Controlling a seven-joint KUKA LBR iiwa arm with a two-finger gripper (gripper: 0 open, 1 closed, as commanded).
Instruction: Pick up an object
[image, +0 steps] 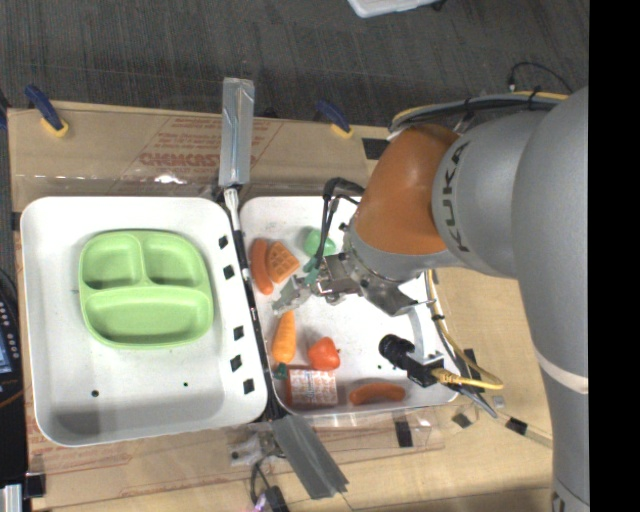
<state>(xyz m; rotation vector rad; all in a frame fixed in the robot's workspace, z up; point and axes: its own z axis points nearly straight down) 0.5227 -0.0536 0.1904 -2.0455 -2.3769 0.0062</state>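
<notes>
The right bin (300, 212) holds several toy foods. An orange ridged piece (271, 262) lies at its left wall, with a carrot (285, 337) below it. A red pepper (323, 353) sits beside the carrot. Along the near wall lie a labelled can (312, 387) and a brown sausage (377, 394). A green item (316, 242) is partly hidden by the arm at the back. My gripper (297, 290) hangs low in this bin, between the orange ridged piece and the carrot's top, pointing left. I see nothing held in it.
The left bin (50, 330) carries a green divided plate (147, 288). A raised divider with black clips (240, 310) separates the two bins. The grey arm with its orange band (405, 200) covers the right bin's right half.
</notes>
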